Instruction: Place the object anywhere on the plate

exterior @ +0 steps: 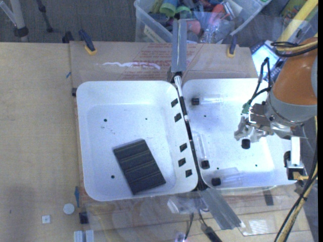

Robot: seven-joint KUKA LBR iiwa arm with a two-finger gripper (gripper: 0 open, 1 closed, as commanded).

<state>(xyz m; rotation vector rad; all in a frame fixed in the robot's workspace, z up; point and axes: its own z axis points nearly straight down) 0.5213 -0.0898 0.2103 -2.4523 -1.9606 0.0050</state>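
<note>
End effector [246,141] seen over the right bin [262,92]; finger state cannot be told. Dark ribbed plate [139,166] lies flat in the left bin [96,97], lower middle. Object to place not identifiable.

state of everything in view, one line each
dark ridged block: lying flat in the left bin, tilted to its walls, untouched
left bin: holds the block
right bin: holds clear tubes with dark caps, lying flat
tubes: scattered, apart from each other
pincer: over the right bin, nothing visibly held
tub behind the bench: full of mixed coloured items
</note>
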